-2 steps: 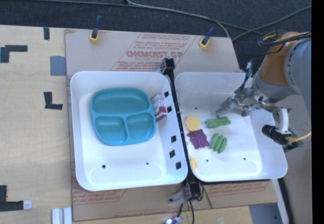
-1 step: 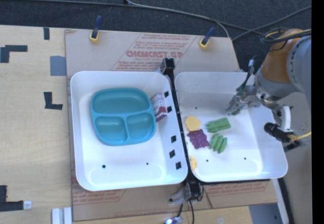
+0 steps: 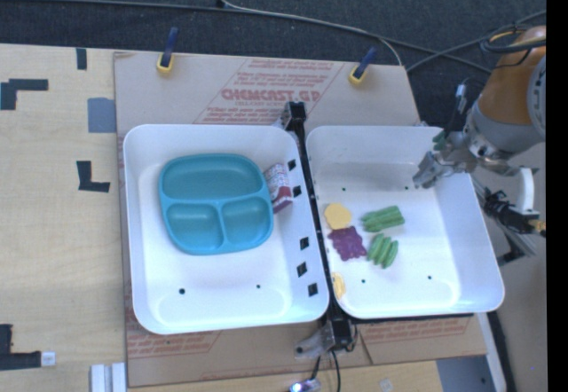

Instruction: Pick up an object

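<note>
- Camera view showed the tabletop (image 3: 53,231), pale wood with a cardboard sheet (image 3: 266,89) clamped on it, carrying two white bins touching side by side.
- The left bin (image 3: 151,293) held a blue tray (image 3: 216,203) with three compartments, lying flat, and a small red and white packet (image 3: 280,187) just beside the tray's right edge.
- The right bin (image 3: 461,275) held the likely pick targets, clustered near its left-centre: a purple piece (image 3: 347,243), two green pieces, one (image 3: 383,219) above the other (image 3: 383,250), a yellow piece (image 3: 337,215) touching or nearly touching the purple one, and a smaller yellow bit (image 3: 338,286) by the bin's left wall.
- The arm (image 3: 510,98) reached in from the right, its jaws (image 3: 432,168) hanging over the right bin's upper right part, well apart from the cluster. Nothing sat between them; whether they stood spread or pressed together I could not tell, as they were small and dark.
- By my judgement, the step in hand was the approach: no object had been picked yet.
- The next move would call for travel left and toward the bin's front, to stand over one piece, then a descent with the jaws spread wide enough to straddle it. The upper green piece was nearest and stood fairly clear of its neighbours, so it seemed the easier choice; the purple and yellow pieces lay close enough to risk a muddled grasp.
</note>
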`<act>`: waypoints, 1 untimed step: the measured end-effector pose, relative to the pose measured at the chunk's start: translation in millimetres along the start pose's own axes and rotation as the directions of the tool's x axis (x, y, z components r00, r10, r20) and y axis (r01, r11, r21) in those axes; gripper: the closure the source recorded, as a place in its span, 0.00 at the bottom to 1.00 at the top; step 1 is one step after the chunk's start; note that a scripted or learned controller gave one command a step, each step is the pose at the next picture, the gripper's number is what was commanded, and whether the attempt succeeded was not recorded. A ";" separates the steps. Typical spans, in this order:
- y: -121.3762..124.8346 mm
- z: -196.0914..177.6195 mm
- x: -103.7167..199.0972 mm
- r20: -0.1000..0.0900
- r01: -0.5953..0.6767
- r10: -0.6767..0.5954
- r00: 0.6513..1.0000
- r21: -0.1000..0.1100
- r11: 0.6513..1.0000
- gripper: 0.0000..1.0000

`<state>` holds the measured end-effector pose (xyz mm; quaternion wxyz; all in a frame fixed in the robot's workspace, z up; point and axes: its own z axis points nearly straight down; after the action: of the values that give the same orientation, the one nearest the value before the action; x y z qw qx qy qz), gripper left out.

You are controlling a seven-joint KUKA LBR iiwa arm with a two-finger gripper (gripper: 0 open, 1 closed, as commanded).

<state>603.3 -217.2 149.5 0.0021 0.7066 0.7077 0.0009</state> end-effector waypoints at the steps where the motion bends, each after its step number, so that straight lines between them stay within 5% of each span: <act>1: 2.4 -42.6 0.9 -0.001 0.001 -0.001 1.000 0.001 1.000 1.00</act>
<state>605.5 -216.2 192.1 0.0015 0.7063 0.7079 0.0009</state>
